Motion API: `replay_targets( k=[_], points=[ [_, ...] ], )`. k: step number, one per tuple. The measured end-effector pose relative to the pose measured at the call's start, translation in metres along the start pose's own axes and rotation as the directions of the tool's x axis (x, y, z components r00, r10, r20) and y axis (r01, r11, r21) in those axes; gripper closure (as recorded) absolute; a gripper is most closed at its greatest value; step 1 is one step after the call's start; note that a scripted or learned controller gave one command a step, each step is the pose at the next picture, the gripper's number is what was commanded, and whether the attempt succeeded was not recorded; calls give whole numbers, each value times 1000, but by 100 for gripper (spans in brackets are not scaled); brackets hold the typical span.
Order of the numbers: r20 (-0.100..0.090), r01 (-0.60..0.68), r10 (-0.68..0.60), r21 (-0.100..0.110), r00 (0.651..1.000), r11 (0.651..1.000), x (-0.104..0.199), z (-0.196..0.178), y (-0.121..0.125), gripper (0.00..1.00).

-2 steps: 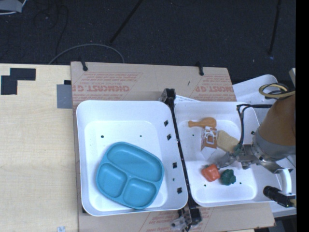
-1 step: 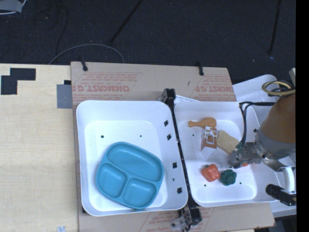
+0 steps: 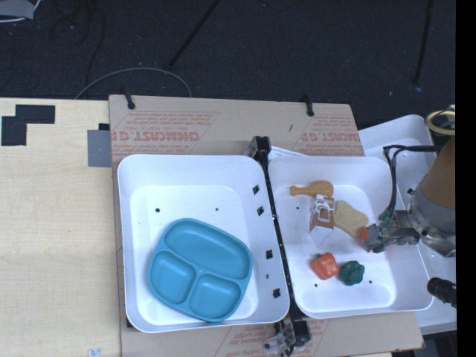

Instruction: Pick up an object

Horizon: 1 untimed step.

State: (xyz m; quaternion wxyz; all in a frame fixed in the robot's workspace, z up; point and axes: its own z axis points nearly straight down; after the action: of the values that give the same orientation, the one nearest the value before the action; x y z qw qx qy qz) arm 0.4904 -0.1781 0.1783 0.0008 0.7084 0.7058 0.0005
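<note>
Single fixed camera above bench — looks down at slant, both bins [image 3: 256, 171] framed.

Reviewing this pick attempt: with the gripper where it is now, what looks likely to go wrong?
The gripper sits at the right bin's right side, beside the tan wedge. It may graze the wall or push the wedge instead of gripping it. The wedge touches the clear packet, so both could shift. The orange piece and green piece are close together, inviting a double grab.

Blue divided plate [image 3: 199, 270] in left bin [image 3: 141, 181]
</note>
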Motion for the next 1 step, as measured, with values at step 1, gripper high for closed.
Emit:
replay_targets(
  k=[1],
  points=[
    [1,5,-5,-1,1000,1000,-1,-51,1,100]
  ],
)
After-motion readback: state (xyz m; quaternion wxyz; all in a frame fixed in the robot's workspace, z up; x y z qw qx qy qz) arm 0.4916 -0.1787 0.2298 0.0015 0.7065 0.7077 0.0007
